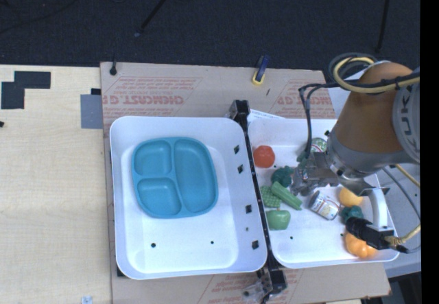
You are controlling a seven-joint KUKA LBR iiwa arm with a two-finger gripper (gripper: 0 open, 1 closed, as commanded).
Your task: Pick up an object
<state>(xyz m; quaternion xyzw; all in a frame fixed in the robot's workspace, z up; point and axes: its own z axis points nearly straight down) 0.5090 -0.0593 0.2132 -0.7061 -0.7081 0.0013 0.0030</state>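
Observation:
My gripper [306,179] hangs low over the middle of the right bin [302,254], under the grey and orange arm. Just to its left lie a dark green toy [281,176] and a ribbed green piece [285,196]. A small silver can [324,206] lies on its side just below and to the right of the gripper. A red ball [264,156] rests near the bin's left wall. A light green piece [278,219] sits lower down. I see nothing held.
The left bin [130,241] holds a blue divided plate [174,177]. In the right bin, a yellow piece [350,196], a teal piece [352,213] and an orange piece [359,247] lie at the right. A small green-labelled can [317,147] stands half hidden behind the arm.

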